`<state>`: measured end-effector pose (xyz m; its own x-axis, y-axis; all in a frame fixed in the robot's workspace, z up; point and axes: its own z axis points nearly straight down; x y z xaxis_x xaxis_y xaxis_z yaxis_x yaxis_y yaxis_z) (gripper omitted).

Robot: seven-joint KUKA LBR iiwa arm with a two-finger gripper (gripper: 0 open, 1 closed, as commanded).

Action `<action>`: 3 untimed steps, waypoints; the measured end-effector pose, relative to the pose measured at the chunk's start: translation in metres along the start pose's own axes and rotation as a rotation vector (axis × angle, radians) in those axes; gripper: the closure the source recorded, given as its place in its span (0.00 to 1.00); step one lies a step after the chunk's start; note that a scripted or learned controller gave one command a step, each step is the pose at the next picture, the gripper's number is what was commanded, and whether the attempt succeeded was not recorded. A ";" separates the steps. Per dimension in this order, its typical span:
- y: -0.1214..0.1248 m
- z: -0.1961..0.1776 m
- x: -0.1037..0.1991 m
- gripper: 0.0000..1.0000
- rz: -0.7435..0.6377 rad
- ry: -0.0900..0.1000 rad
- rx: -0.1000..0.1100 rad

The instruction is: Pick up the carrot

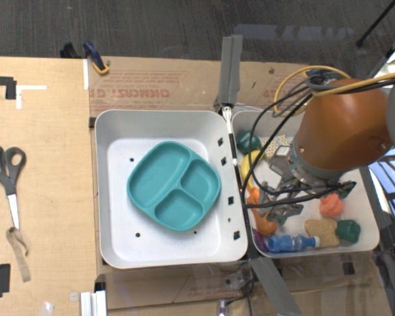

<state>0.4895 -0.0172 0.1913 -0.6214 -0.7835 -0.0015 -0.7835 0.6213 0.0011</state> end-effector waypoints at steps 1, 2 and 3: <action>-0.017 -0.096 -0.004 1.00 -0.193 -0.002 0.002; -0.025 -0.077 0.049 1.00 -0.272 -0.001 -0.001; -0.024 -0.077 0.048 0.00 -0.273 -0.001 -0.001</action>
<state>0.4786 -0.0704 0.2680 -0.3872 -0.9220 -0.0026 -0.9220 0.3872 0.0012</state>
